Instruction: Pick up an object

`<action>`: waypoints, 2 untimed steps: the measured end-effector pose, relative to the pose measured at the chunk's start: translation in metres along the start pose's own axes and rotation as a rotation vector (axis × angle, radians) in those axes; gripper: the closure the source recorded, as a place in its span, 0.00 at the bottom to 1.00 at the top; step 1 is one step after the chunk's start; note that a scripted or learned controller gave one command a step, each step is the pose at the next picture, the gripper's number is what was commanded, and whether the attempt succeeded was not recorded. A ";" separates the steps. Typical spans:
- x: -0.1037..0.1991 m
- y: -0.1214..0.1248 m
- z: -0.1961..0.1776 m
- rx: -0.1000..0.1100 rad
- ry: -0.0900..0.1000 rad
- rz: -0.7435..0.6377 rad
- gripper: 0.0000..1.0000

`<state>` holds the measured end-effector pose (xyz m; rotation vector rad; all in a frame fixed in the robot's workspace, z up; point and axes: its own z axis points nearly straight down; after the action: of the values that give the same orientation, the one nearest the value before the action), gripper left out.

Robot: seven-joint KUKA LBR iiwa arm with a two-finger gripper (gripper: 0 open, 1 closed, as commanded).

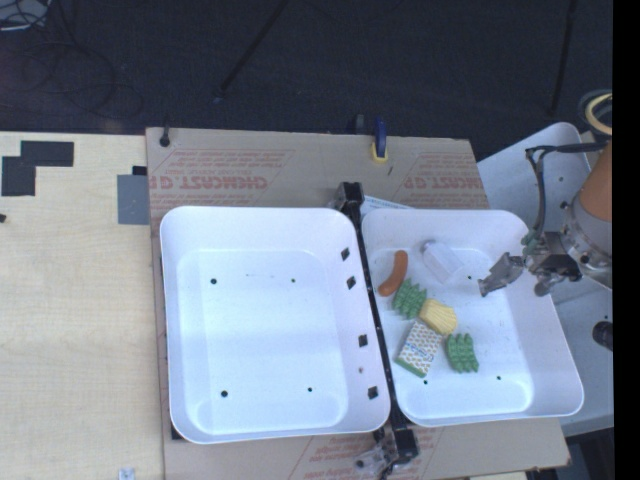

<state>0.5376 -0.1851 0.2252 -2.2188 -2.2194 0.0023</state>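
The right bin (540, 388) holds several small items. An orange sausage (393, 273) lies near its left wall, with a green leafy piece (408, 300) and a yellow corn piece (438, 316) just below it. A patterned packet (420, 348) and a second green piece (461, 352) lie closer to the front. A clear plastic item (442, 261) rests toward the back. My gripper (516, 284) hovers over the bin's right side, open, with nothing between its fingers. It is to the right of all the items.
The left bin (190, 388) stands beside the right one, and a black divider with clips (362, 298) runs between them. Both rest on a cardboard sheet (250, 173). A wooden bench top (70, 318) stretches off to the left.
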 end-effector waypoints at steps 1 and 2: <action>0.049 -0.054 0.056 0.009 0.005 0.001 0.00; 0.097 -0.031 0.138 -0.012 -0.006 -0.001 0.00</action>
<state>0.5062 -0.0876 0.0878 -2.2263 -2.2291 -0.0044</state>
